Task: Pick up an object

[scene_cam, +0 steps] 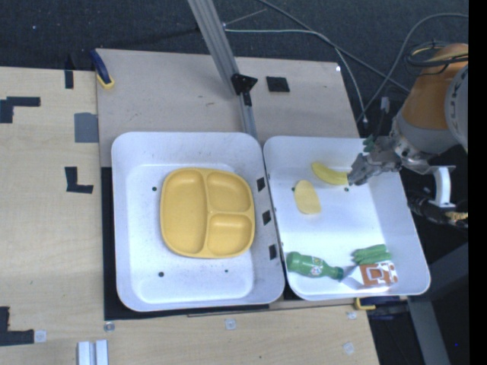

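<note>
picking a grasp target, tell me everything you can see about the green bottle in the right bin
The green bottle lies on its side near the front edge of the right bin, its narrow end pointing right toward a small orange-and-white packet. It looks like glossy plastic with a pale label patch around its body. Its tip appears to reach the packet's edge, though contact is hard to confirm. A green item lies just beyond it. The gripper is well away, near the yellow banana-shaped piece.

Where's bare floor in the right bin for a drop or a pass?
Right bin: the middle floor is bare, between the pale yellow piece above and the green bottle below. Crowded: the far end, where the gripper meets the banana, and the near edge, with the bottle and the orange-and-white packet.
</note>
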Motion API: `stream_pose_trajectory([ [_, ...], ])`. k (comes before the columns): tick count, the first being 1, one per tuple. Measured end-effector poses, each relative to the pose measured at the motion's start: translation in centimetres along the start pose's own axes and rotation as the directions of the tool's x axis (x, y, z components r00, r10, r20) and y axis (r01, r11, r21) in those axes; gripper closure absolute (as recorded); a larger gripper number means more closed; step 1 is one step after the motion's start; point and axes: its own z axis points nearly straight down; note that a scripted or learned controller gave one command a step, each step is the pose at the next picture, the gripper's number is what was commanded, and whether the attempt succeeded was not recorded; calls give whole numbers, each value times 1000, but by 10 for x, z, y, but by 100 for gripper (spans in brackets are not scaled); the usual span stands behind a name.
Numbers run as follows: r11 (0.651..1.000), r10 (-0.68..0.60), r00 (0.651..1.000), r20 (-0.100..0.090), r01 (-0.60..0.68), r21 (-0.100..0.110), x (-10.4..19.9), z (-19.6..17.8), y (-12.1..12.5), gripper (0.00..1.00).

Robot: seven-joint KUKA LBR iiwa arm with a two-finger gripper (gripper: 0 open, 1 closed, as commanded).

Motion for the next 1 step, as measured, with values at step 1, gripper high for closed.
stream_pose_trajectory([
  [1, 1000, 1, 1000, 0, -1, 0, 0, -53, 1, 100],
])
